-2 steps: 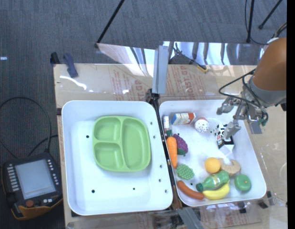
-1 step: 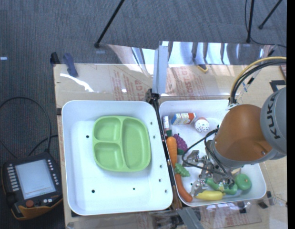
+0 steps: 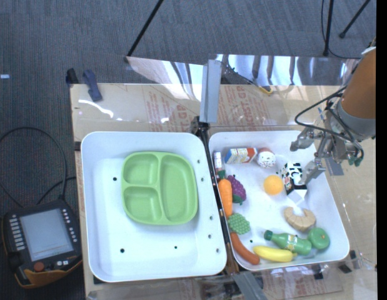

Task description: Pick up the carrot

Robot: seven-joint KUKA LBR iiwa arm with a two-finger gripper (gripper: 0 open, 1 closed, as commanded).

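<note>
The carrot [image 3: 226, 196] is orange with a green top and lies lengthwise along the left wall of the right bin [image 3: 341, 225], beside purple grapes [image 3: 237, 189]. My gripper [image 3: 307, 160] hangs over the upper right part of that bin, far to the right of the carrot. Its fingers [image 3: 299, 144] stand apart with nothing between them, so it is open. A black-and-white cow-patterned box [image 3: 294, 175] lies just below the gripper.
Around the carrot lie a small carton [image 3: 239, 155], a white ball [image 3: 266, 159], an orange [image 3: 274, 184], a green bumpy fruit [image 3: 239, 224], a sausage [image 3: 244, 249], a banana [image 3: 274, 254], a green bottle [image 3: 287, 241] and bread [image 3: 299, 218]. The left bin [image 3: 99, 242] holds a green divided plate [image 3: 160, 187].
</note>
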